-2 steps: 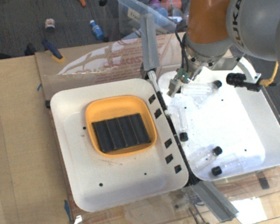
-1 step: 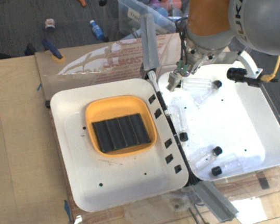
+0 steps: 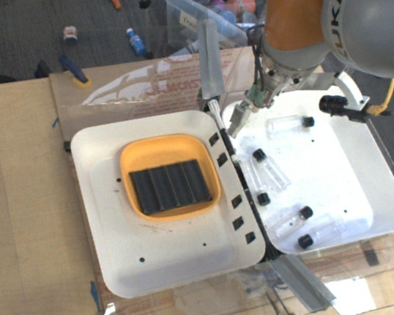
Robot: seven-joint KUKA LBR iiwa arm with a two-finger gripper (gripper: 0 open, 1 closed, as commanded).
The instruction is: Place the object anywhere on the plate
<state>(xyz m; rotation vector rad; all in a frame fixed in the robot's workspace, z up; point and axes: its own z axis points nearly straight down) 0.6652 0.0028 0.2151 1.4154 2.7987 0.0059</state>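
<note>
In the left white bin (image 3: 117, 262) an orange rounded plate (image 3: 166, 150) carries a ribbed black block (image 3: 170, 187), while rightward the grey, orange-banded arm (image 3: 306, 2) tilts its hand (image 3: 256, 99) over the right bin's (image 3: 379, 183) far-left corner, grip indiscernible, above scattered black-capped clear plastic vials (image 3: 270, 175).

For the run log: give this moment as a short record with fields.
left bin: holds square orange plate with a ribbed black block on it
right bin: several clear plastic vials with black caps, lying scattered
gripper: over the right bin's far left corner, near the divider
task state: no vial on the plate
</note>
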